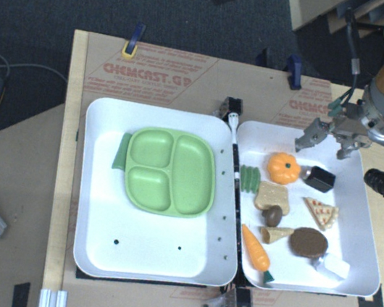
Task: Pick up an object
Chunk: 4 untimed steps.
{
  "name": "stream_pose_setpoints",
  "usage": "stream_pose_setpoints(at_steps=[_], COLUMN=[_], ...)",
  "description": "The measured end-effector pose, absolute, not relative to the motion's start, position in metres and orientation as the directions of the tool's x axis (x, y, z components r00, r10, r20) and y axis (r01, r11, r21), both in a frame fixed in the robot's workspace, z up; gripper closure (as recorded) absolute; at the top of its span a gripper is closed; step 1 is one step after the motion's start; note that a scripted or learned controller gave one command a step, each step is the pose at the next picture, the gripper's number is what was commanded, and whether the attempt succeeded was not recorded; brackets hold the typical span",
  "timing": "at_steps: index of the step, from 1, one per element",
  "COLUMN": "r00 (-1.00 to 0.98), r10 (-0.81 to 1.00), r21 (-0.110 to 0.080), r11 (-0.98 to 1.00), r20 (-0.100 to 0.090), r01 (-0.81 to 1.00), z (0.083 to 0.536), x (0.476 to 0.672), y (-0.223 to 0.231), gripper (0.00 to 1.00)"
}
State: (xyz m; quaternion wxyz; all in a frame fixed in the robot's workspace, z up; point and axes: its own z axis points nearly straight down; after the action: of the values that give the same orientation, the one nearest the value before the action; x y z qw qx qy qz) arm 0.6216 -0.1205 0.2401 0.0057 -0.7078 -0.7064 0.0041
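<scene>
Right bin point(364, 238) crowded; left bin's point(94, 168) front open

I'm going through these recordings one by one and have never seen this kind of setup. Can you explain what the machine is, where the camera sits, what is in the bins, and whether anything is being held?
This is one picture from a fixed camera above a bench, looking down at a slant. The grey and orange machine at the upper right is a robot arm; its two-finger gripper is open over the far edge of the right bin and holds nothing.

The left bin contains a green divided plate. The right bin holds toy foods: a small orange pumpkin, a black block, a pizza slice, a carrot, a brown round piece, a slice of bread and a few smaller bits that I cannot identify.

The job is to pick up one object; none has been lifted yet.
</scene>
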Motion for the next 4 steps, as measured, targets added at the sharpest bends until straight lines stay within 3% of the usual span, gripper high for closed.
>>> stream_pose_setpoints(at_steps=[1,2,4], r00=[0.0,0.001,0.001], r10=[1.0,1.0,1.0], r21=[-0.001,-0.008,0.001], r11=[0.0,-0.001,-0.001], r20=[0.001,0.001,0.002], r01=[1.0,1.0,1.0], z=[0.247,0.189,0.084], x=[0.624,0.623,0.614], y=[-0.12,-0.129,-0.124], gripper=[0.0,0.0,0.0])
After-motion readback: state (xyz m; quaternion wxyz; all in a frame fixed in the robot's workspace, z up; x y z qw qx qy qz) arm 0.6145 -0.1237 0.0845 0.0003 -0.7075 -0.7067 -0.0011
